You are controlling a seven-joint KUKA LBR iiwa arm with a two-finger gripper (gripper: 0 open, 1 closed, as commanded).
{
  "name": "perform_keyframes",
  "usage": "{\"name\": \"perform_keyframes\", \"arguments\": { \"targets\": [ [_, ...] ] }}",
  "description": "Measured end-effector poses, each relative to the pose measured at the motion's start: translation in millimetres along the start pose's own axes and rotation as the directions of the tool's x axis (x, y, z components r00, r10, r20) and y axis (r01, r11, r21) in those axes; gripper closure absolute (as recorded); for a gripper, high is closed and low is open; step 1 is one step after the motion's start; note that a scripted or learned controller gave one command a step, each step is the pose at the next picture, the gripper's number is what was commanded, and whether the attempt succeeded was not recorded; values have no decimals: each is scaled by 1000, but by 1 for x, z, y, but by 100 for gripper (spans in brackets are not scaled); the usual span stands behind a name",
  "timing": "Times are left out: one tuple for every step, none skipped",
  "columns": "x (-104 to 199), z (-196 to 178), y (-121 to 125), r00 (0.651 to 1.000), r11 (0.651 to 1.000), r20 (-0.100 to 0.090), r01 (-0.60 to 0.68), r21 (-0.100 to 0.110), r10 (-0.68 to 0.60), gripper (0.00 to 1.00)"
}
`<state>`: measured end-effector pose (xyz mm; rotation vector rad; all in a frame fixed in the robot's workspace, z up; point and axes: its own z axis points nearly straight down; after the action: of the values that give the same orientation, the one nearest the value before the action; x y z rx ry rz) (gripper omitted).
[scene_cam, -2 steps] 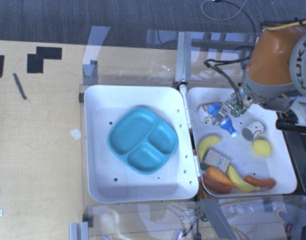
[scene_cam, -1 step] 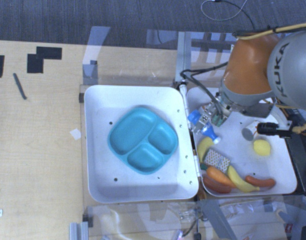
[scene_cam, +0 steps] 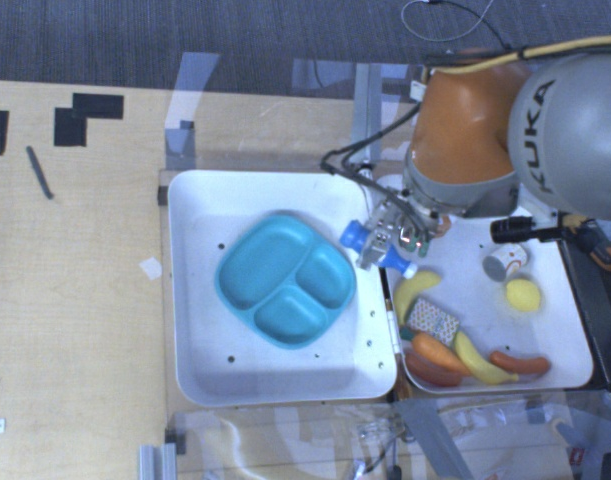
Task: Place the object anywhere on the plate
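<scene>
Two white bins are sitting side by side on the bench, and the task is looking roughly half done. The left bin point(scene_cam: 195, 368) is carrying a blue divided plate point(scene_cam: 286, 280) with three compartments, and nothing is lying on that plate yet. The gripper point(scene_cam: 385, 243) is hanging at about three o'clock from the plate, over the shared rim between the bins, and a small blue and white object point(scene_cam: 357, 236) — possibly a toy bottle or a tube — is showing between its fingers, so the gripper appears to be clamped on it and carrying it clear of the bin floor. What is left, as a judgement, is a short carry toward nine o'clock until the object is above one of the compartments, then a lowering and a release.

Several things are proving hard to read. The grey and orange arm point(scene_cam: 505, 128) is covering the upper part of the right bin point(scene_cam: 575, 368), so whatever lies beneath it is hidden. The fingers are blurring into the object's blue and white parts — exactly where metal ends and toy begins is unclear, and so is how firm the hold is. At five o'clock from the gripper, toy food is lying heaped: a banana point(scene_cam: 413, 290), a carrot point(scene_cam: 440, 352), a lemon point(scene_cam: 523, 295).
</scene>
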<state>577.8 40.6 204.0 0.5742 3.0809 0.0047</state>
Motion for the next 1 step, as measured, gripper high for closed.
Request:
{"name": "perform_keyframes", "arguments": {
  "targets": [
    [0,0,0,1000,1000,0,-1,0,1,0]
  ]
}}
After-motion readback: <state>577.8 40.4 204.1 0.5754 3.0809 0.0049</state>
